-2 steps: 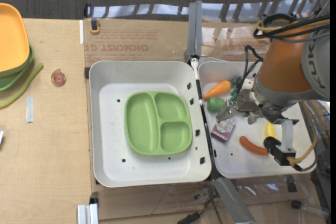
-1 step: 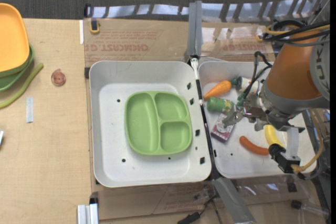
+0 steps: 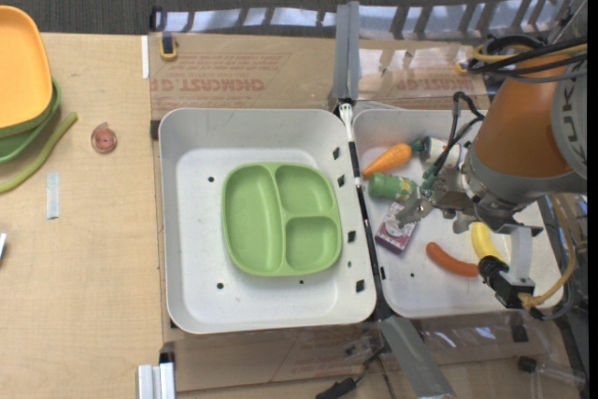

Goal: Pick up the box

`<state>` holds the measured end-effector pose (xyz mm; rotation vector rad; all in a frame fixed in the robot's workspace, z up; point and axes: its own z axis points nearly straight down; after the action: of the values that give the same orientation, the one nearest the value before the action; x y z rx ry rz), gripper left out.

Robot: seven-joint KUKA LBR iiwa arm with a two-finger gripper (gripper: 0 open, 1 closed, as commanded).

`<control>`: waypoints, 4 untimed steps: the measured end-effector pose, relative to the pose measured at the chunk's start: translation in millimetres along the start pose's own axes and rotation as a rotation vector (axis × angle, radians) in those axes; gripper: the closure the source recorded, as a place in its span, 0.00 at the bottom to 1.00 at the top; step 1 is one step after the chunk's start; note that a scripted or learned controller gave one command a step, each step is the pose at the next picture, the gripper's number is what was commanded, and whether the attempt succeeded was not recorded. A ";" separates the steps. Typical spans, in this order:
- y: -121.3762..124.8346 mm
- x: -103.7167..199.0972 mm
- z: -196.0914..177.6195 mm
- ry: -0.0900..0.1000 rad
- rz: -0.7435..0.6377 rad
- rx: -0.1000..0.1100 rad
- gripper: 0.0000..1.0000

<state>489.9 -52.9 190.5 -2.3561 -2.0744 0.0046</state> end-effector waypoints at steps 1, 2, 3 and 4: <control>0.0 0.0 0.0 0.000 0.000 0.000 0.00; 0.0 0.0 0.0 0.000 0.000 0.000 0.00; -3.5 -40.6 85.6 0.000 0.076 0.001 0.00; 59.9 -34.2 93.2 0.002 0.141 -0.014 0.00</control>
<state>544.6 -94.5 97.1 -2.5040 -1.9083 -0.0114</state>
